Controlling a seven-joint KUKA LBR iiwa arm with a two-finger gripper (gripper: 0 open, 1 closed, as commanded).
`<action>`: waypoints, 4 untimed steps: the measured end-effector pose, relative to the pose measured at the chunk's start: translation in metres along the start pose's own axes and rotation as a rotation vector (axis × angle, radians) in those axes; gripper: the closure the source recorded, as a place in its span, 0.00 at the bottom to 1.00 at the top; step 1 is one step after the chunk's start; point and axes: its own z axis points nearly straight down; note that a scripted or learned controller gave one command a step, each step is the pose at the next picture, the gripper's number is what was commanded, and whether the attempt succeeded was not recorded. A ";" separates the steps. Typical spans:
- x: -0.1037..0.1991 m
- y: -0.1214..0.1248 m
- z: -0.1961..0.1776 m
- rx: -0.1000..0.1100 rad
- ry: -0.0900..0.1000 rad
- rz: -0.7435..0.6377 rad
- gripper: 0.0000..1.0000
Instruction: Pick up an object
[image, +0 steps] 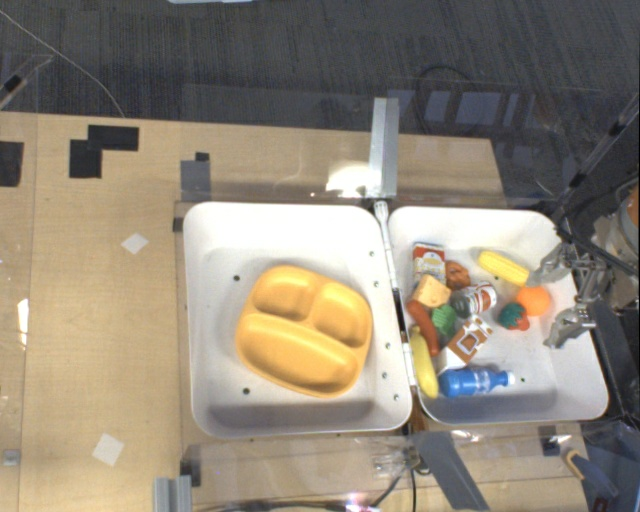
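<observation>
The right white bin (580, 395) holds several toy foods. Among them are a yellow corn cob (503, 267), an orange ball (535, 300), a small green piece (514, 317), a blue bottle (475, 381) lying on its side, a yellow banana (425, 366) and a red-and-white carton (429, 260). My gripper (559, 298) hangs over the bin's right side, just right of the orange ball. It is open, one finger (552, 266) toward the back and the other toward the front, with nothing between them.
The left white bin (215, 300) holds a yellow compartment plate (304, 328). A metal post (384, 145) stands behind the seam between the bins. More toys crowd the right bin's left half: a cheese wedge (432, 292), a small can (479, 299) and a brown box (468, 341).
</observation>
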 end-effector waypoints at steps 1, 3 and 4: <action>-0.073 0.003 0.115 -0.001 0.003 0.283 0.00; -0.114 -0.012 0.143 0.000 -0.013 0.655 1.00; -0.104 -0.025 0.157 0.000 -0.002 0.840 1.00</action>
